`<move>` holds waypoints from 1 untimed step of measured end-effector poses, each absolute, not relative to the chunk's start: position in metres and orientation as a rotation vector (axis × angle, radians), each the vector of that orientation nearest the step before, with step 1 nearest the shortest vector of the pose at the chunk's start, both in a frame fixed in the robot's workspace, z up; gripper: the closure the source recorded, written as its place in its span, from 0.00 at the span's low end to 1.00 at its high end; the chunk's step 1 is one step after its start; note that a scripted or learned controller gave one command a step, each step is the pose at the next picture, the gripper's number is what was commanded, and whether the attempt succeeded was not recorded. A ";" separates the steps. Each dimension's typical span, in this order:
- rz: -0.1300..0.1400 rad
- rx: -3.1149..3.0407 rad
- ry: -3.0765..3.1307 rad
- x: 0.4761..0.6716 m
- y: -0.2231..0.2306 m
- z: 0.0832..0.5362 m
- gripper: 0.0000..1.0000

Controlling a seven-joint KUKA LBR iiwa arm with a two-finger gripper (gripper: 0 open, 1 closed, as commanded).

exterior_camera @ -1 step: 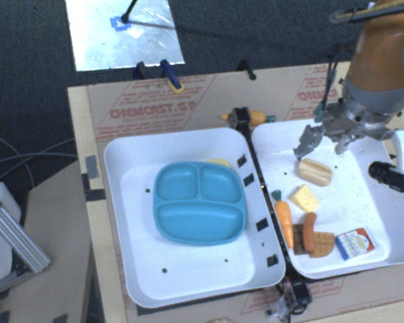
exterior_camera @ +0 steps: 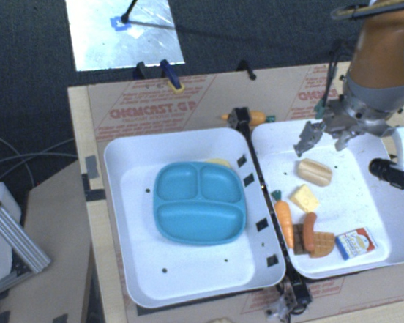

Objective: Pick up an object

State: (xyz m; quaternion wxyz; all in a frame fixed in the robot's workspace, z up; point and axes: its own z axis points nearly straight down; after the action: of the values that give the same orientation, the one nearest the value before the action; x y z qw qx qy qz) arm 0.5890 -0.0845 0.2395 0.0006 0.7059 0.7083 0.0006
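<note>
Right bin [exterior_camera: 396, 231], as I see it: open floor along the 3 o'clock side and far wall. Obstacles cluster toward 7 o'clock: bread roll [exterior_camera: 314, 172], cheese block [exterior_camera: 304, 198], carrot [exterior_camera: 285, 221], sausage [exterior_camera: 308, 230], small box [exterior_camera: 354, 242]. Left bin [exterior_camera: 139, 276]: blue tray [exterior_camera: 198, 202] fills the centre; margins free.

The arm [exterior_camera: 386, 44] is a rounded orange-brown shell above a grey wrist, with dark cables beside it and a grey metal hand [exterior_camera: 327, 139] below.
</note>
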 end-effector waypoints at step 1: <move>-0.004 2.223 2.223 0.585 -0.094 0.186 0.00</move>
State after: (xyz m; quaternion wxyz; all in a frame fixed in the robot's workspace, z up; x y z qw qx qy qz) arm 0.5851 -0.0942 0.1857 -0.0011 0.7071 0.7071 -0.0011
